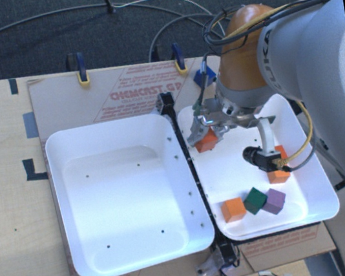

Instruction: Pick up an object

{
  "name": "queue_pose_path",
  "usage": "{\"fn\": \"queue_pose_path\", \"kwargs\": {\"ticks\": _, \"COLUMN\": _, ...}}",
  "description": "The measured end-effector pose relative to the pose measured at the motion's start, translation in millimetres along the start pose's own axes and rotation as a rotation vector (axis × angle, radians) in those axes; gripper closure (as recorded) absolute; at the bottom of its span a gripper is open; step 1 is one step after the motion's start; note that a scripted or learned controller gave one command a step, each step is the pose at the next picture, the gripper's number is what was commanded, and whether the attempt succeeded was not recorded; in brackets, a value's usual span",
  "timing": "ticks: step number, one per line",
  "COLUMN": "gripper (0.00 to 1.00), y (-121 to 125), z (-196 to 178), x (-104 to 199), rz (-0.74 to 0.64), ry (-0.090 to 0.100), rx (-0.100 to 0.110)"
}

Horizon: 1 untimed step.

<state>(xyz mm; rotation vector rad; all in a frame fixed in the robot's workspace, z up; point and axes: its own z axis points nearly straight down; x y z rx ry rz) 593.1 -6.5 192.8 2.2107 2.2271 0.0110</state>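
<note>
My gripper (208,132) hangs over the left part of the right bin (315,208), close to the divider between the bins. An orange-red block (206,142) sits between its fingers, and the gripper is shut on it. The block's lower half sticks out below the fingertips. Near the bin's front lie an orange block (233,209), a green block (255,200) and a purple block (275,201), bunched together. Another orange block (279,173) lies at the right, partly hidden by a black part of the arm (259,156).
The left bin (123,195) stands beside the right one, and their rims meet under a black clip strip (187,164). The grey arm with its orange band (245,43) covers the right bin's back right corner. Cables trail behind the bench.
</note>
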Motion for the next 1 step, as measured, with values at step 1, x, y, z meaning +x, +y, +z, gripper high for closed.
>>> {"fn": "queue_pose_path", "kwargs": {"ticks": 1, "gripper": 1.0, "y": -14.0, "z": 4.4, "x": 45.5, "rz": 0.003, "ry": -0.002, "rx": 0.009}}
